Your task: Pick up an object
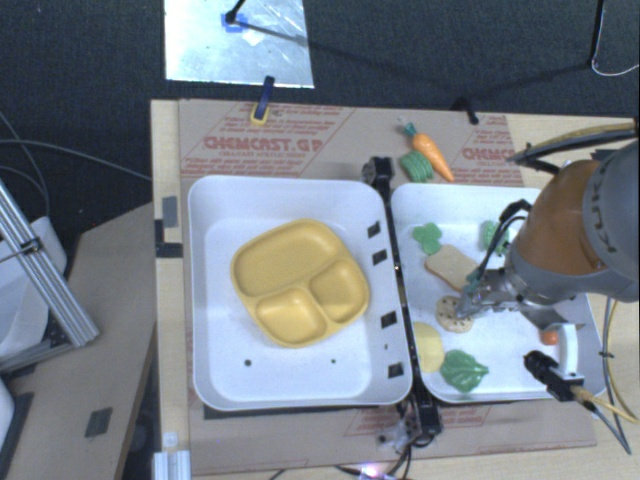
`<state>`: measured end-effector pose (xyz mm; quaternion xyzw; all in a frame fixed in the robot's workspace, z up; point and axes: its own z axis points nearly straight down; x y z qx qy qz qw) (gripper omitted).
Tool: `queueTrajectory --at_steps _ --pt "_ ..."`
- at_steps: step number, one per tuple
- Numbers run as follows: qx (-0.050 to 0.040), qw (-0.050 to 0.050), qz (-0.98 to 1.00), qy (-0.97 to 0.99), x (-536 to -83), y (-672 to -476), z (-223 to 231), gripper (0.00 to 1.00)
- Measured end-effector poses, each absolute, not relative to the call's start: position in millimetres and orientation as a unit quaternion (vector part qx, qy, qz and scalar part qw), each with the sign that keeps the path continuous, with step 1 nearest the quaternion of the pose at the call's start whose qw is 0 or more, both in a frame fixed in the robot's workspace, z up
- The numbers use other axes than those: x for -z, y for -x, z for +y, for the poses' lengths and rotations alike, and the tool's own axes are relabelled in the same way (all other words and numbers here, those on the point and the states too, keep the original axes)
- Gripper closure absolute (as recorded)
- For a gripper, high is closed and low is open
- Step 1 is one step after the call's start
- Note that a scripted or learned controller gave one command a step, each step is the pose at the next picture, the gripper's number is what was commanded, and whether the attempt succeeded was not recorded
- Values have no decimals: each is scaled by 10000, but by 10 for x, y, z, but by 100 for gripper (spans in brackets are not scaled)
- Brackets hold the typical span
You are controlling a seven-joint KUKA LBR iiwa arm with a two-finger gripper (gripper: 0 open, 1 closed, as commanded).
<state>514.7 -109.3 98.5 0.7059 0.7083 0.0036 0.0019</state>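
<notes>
On your worktop (300, 133) you see two white bins (215, 268) side by side, and a toy carrot (432, 153) just behind them.

Two shallow white bins sit side by side on the bench: a left bin (205, 268) and a right bin (500, 383). The left one holds one yellow divided tray (298, 280) with three compartments. In the right one I count three green leafy pieces (427, 236) (463, 369) (489, 234) (the last partly hidden by the arm), one tan slice (448, 265), one round cracker-like disc (452, 313) and one pale yellow piece (428, 346). Above the bins, at upper right, lies one carrot (431, 151) beside one more green piece (415, 166). One arm (575, 233) reaches in.
</notes>
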Motion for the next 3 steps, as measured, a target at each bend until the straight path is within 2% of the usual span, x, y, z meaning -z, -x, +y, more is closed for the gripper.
queueTrajectory --at_steps 1,2,3 --pt "-60 35 7119 -7023 -2301 -4991 -277 100" --pt "1 -15 7102 -7040 -1818 -5097 142 100" --pt "-89 51 7105 -7036 -3632 -4885 498 100"
